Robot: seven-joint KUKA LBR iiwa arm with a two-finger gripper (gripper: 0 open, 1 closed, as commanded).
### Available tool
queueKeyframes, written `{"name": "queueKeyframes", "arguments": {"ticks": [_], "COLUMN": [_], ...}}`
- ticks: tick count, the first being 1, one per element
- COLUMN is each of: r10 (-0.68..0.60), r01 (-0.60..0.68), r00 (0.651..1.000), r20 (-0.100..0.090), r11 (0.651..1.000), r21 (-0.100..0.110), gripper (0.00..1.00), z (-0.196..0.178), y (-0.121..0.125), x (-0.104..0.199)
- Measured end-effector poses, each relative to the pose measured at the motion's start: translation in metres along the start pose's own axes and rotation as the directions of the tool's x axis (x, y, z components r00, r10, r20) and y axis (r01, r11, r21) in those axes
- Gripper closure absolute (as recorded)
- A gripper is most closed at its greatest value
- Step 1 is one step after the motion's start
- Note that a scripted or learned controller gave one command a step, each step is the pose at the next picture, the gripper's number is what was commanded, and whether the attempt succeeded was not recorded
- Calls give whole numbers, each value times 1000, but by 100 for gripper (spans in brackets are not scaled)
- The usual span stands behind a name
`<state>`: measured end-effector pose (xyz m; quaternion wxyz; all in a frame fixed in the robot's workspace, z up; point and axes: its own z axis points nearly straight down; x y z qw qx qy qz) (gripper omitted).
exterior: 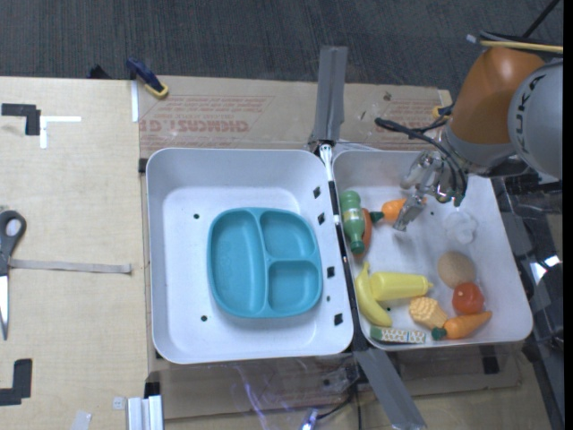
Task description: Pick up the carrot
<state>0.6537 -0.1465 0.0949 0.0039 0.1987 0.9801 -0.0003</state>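
Observation:
A carrot (464, 324), orange with a green stalk end, lies in the front right corner of the right bin (501, 240). A smaller orange piece with a green tip (391, 210) lies near the bin's back left. My gripper (419, 202) hangs low over the back of this bin, right beside that small orange piece and far behind the carrot at the front. I see nothing held in it.
The right bin also holds a green and orange bottle (355, 219), a banana (368, 299), a yellow block (399, 285), corn (425, 310), a tomato (466, 296) and a beige ball (457, 267). A blue divided plate (266, 262) lies in the left bin.

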Motion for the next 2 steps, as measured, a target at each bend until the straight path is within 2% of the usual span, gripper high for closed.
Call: {"name": "queueKeyframes", "arguments": {"ticks": [1, 2], "r10": [-8, -10], "r01": [8, 10], "r00": [1000, 1000], "r20": [-4, 1], "r11": [1000, 1000], "r21": [0, 1], "gripper": [0, 100], "z": [1, -10], "y": [32, 32], "x": [54, 52]}}
